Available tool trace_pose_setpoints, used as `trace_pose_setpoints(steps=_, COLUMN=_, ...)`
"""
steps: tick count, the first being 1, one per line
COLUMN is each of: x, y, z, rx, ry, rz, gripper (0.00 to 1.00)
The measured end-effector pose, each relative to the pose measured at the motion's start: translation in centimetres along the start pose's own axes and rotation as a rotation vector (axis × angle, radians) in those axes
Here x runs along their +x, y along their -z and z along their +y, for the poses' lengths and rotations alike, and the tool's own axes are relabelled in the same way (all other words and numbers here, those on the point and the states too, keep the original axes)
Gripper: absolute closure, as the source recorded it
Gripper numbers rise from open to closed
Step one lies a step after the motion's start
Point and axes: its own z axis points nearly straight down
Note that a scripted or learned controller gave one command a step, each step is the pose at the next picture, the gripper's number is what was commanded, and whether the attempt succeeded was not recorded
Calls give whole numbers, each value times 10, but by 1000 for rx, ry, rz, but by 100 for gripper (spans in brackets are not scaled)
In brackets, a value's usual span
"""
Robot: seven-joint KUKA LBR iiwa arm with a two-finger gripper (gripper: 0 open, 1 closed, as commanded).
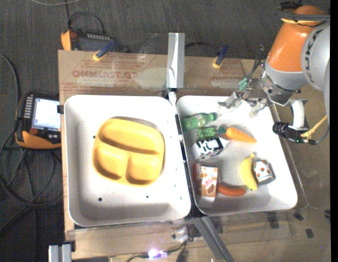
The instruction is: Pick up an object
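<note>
Juice carton [207,181] lies well below end effector [242,100], loose in bin for picking. Carrot [240,135] sits just below. Finger state: cannot tell.

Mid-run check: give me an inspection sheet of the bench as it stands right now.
Surface: two white bins side by side, left bin, right bin.
Job's things: in the right bin, green bottle, carrot, banana, small carton.
Clutter: yellow tray in the left bin.
Grippers: tool over the right bin's far edge, holding nothing.
Cables: black leads on the floor.
Surroundings: handheld pendant left of the bench.
</note>
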Motion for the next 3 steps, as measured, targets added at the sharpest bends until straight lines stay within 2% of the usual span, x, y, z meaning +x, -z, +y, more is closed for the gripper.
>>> trace_pose_setpoints(steps=1, x=-50, y=-115, z=-10, rx=-2, ry=65, rz=-3, gripper=0)
trace_pose_setpoints(steps=2, x=-49, y=-107, z=-11, rx=0, ry=64, rz=0, gripper=100)
trace_pose_setpoints(steps=3, x=-44, y=-94, z=15, rx=23, ry=-17, rz=1, gripper=100)
